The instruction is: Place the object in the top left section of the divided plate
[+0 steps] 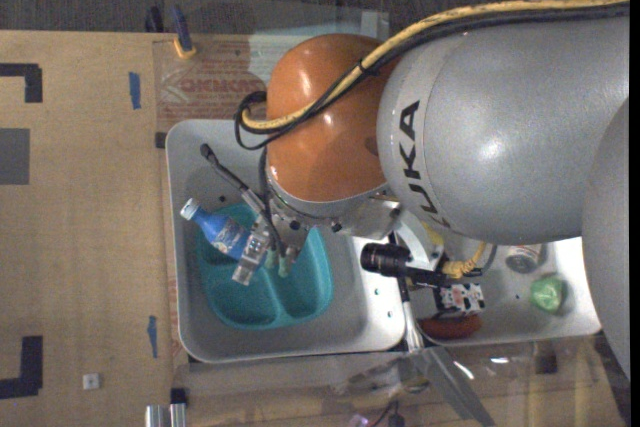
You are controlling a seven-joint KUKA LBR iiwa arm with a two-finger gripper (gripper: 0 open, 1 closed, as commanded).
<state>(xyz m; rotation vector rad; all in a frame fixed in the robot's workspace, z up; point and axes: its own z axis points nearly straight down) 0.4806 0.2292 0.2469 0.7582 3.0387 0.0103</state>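
Reaching in from three o'clock, the grey arm (500, 125) with its orange band (320, 130) covers much of the right bin (575, 315) and hangs over the left bin (190, 335). Its hand (262, 250) points down toward eight o'clock over a teal divided plate (300, 300), which lies in the lower middle of the left bin. A small bottle (215, 227) with a blue cap and blue label lies tilted at the plate's ten o'clock edge, cap end toward ten o'clock, its lower end just beside the hand's fingertips. Whether the fingers are wide, narrow or closed on the bottle, I cannot tell; the wrist hides the gap.

In the right bin, a green ball (547, 293) sits at four o'clock from the hand, well apart from it, and a black-and-white spotted thing (462, 296) rests near a dark red one (447, 326) beside the bin's dividing wall. Blue tape marks (134, 90) dot the wooden desk (80, 215) at nine o'clock.
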